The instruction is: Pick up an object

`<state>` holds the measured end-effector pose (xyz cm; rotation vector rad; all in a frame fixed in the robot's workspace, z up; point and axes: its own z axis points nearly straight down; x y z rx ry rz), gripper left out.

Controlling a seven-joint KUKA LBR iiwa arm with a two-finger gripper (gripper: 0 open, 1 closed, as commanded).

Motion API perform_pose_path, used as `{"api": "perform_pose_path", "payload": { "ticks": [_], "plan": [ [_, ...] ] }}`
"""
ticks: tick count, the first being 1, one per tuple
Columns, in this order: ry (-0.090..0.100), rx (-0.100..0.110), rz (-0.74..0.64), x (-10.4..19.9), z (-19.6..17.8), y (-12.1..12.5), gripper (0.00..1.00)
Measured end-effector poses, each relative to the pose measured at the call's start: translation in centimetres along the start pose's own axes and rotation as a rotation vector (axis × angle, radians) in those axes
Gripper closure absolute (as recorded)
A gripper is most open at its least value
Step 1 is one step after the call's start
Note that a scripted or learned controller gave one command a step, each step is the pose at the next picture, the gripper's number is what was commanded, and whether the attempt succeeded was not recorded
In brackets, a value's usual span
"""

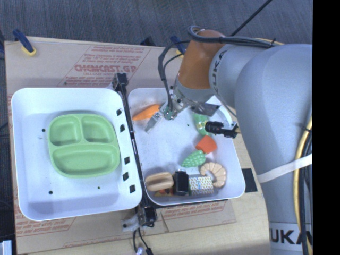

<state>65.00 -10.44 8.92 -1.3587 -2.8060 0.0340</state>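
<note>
— Two bins are seen side by side: what is held in each?

— A green divided plate (83, 144) is laid in the left bin (26, 158). In the right bin (159, 153) toy foods are scattered: a carrot (145, 112) at the far left, an orange piece (206, 144) and a green cone (193, 158) near the middle, and a burger (159, 181), a black block (181, 183), a patterned can (201, 185) and a shrimp (214, 172) along the near wall.

— Where is the gripper (162, 116) placed, and how are its fingers set?

— It is lowered into the far part of the right bin, just right of the carrot. One grey finger (153, 121) is seen just beside the carrot's near edge. How far the fingers are spread cannot be told, and nothing is seen between them.
</note>
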Motion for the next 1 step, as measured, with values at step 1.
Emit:
{"api": "perform_pose_path", "payload": {
  "ticks": [1],
  "plan": [
    [-0.007, -0.023, 0.034, 0.42, -1.97, 0.45, 0.0]
  ]
}}
